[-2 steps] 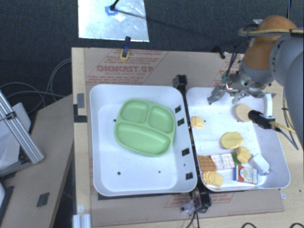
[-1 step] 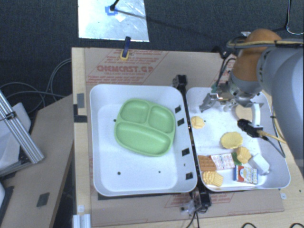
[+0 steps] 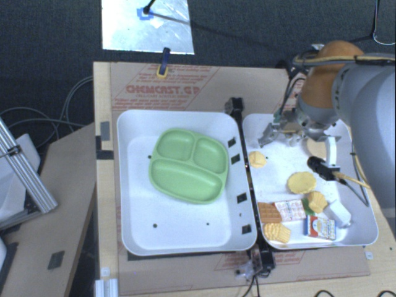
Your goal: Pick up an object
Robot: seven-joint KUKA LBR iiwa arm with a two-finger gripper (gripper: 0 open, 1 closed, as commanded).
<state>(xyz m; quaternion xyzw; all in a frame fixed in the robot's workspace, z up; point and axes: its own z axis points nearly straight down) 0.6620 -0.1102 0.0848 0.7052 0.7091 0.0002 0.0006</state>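
Toy food pieces point(image 3: 301, 182) scattered in right bin point(image 3: 359, 234), hand point(image 3: 279, 132) above its far end, grip state unclear, green divided plate point(image 3: 188, 164) in left bin point(image 3: 133, 228)

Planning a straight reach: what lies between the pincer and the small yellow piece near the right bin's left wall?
In the camera view, only bare white bin floor separates the pincer from the yellow piece.
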